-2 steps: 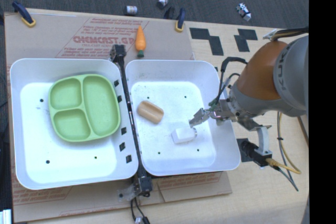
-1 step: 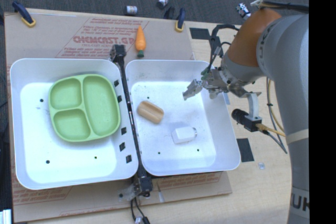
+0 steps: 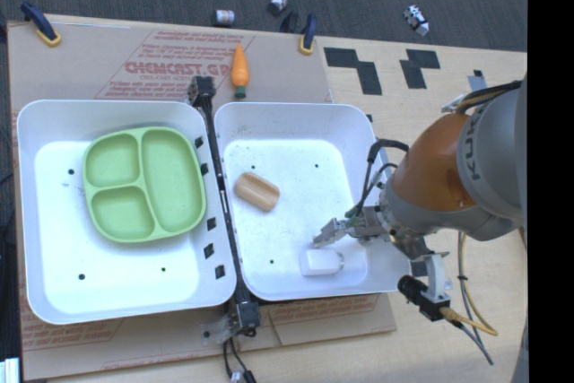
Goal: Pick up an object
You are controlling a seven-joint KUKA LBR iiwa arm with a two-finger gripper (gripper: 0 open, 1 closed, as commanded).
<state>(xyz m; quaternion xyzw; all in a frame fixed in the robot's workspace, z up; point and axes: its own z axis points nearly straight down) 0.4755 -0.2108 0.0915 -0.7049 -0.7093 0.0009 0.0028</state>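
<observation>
In the left bin (image 3: pixel 36 220) a light green divided plate (image 3: pixel 145 184) with three compartments lies flat on the floor, toward the upper part of the bin. A black clip (image 3: pixel 201 89) sits at the top of the ridge where the two bins meet, and just beyond it, on the cardboard behind the bins, an orange carrot-shaped toy (image 3: pixel 239 67) stands on end. The right bin (image 3: pixel 287 114) holds two loose things: a tan, bread-roll-shaped object (image 3: pixel 257 191) lying left of center, slightly tilted, and a small white block (image 3: pixel 322 262) near the front wall, hard to make out against the white floor. The gripper (image 3: pixel 328 233) reaches in over the right wall of this bin, its metal tip pointing left and down toward the floor. The white block lies just below and in front of the tip, very near it but not seen between the fingers; whether they touch cannot be told. The tan object lies well apart from the tip, up and to its left. Whether the jaws are spread or closed cannot be told at this angle. Behind the gripper the orange band (image 3: pixel 430 166) and grey arm (image 3: pixel 502 148) hang over the bench's right side.
</observation>
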